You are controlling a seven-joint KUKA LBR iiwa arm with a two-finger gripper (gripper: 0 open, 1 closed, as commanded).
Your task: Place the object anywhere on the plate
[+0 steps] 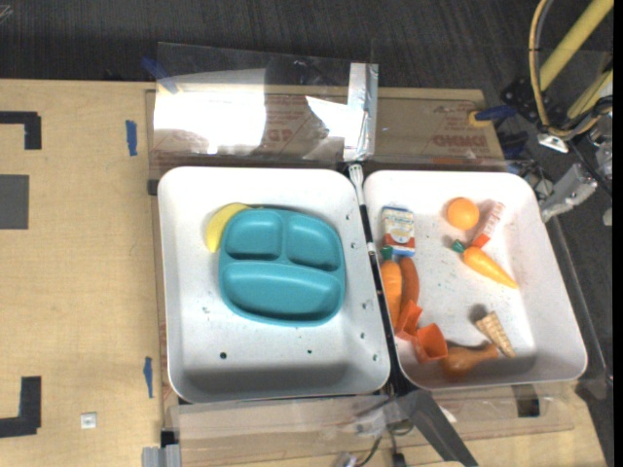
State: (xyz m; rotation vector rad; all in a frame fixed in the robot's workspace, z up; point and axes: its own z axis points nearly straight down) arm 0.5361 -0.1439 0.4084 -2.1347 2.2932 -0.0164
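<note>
Pincer (568, 191) first: I take it to be the grey hardware just outside the right bin's far right rim, and it is too small and cluttered there for me to tell whether it stands wide or narrow. Nothing appears to be held in it.

Nearest to me is the right bin (545, 290), and that is where the loose pieces lie. There is an orange ball (462, 212) with a carrot (487, 264) just below it, and a cone (494, 331) and a brown drumstick (467, 358) toward the near edge. Along the left wall sit a small carton (397, 230), two orange sausage shapes (391, 285) and an orange scrap (428, 339). The task doesn't say which one is the object, so I judge it to be one of these.

Across the divider, the teal plate (282, 264) sits in the left bin (185, 339), its compartments bare, with a yellow piece (222, 224) tucked at its upper left edge.

So I judge the picking step not yet begun. The next move calls for reaching in over the right bin, closing on a piece that lies apart, the ball or the carrot, then carrying it over the divider to the plate.
</note>
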